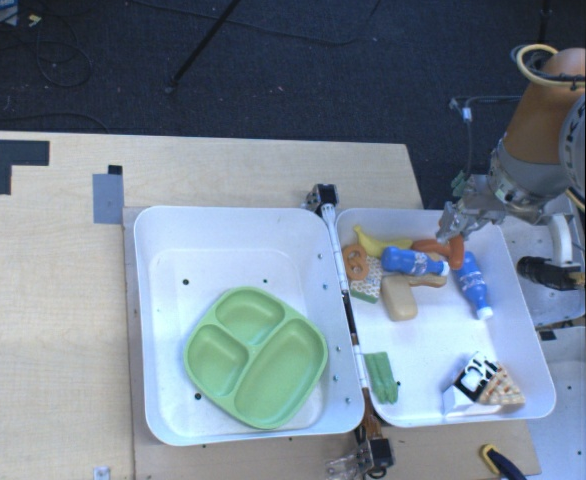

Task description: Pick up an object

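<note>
The gripper (457,223) is positioned over the far edge of the right bin (518,368); whether it is released or clenched cannot be told. Below it, in the bin's far half, lie a banana (373,240), two blue bottles (413,262) (472,285), an orange item (445,249) and a tan block (398,297). The left bin (173,238) holds a green divided plate (257,356) near its near edge.
</note>
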Robot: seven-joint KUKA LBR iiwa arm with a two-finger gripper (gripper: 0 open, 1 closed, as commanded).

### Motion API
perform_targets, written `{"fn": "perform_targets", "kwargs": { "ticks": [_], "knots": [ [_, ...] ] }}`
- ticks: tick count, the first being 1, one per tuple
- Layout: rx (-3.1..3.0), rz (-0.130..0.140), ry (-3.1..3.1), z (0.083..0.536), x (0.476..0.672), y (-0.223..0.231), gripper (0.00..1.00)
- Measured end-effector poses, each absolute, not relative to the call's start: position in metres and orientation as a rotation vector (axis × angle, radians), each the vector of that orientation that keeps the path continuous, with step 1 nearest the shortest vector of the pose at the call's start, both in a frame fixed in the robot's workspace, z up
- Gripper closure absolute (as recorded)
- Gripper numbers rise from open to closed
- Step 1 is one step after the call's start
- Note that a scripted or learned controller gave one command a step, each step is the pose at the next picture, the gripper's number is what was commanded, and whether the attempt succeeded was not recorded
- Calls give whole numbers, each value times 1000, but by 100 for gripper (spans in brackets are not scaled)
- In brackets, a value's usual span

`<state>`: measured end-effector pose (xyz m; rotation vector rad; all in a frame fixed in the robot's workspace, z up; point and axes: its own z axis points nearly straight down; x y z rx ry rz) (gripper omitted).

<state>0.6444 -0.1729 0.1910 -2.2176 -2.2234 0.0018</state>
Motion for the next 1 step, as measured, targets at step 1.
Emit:
{"fn": "perform_targets", "kwargs": {
  "ticks": [1],
  "knots": [
    [-2216, 3, -2222, 252, 615, -86, 100]
  ]
}}
